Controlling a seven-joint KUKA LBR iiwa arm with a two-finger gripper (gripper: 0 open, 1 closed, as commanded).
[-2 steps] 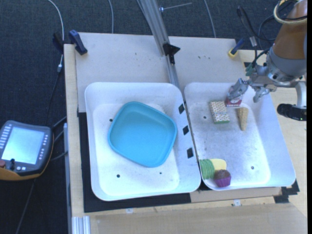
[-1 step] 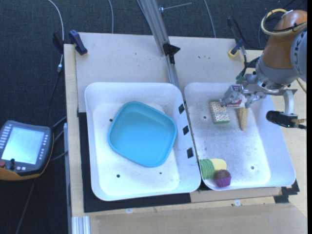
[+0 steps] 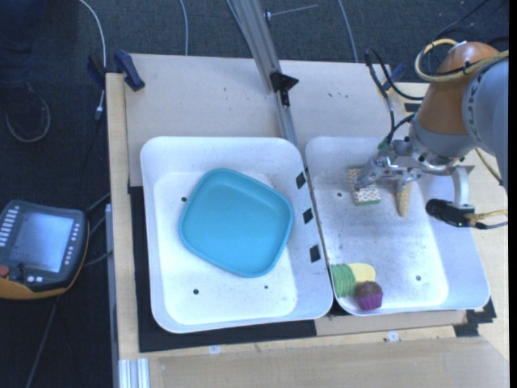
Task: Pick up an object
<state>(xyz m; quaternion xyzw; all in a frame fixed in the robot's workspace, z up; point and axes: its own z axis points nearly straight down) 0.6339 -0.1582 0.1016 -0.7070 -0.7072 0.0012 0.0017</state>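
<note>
We were at the reaching step: our gripper (image 3: 386, 170) hung in the right bin (image 3: 452, 289) beside a small checkered block (image 3: 365, 187). Next we needed to descend onto it.

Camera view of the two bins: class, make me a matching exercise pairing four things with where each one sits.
Things:
1. blue plate
2. purple toy
3. claw
4. handheld controller

Places:
A. near corner of the right bin
B. on the floor, left of the bench
C. far part of the right bin
D. left bin

Pairs: 1-D, 2-A, 3-C, 4-B
</note>
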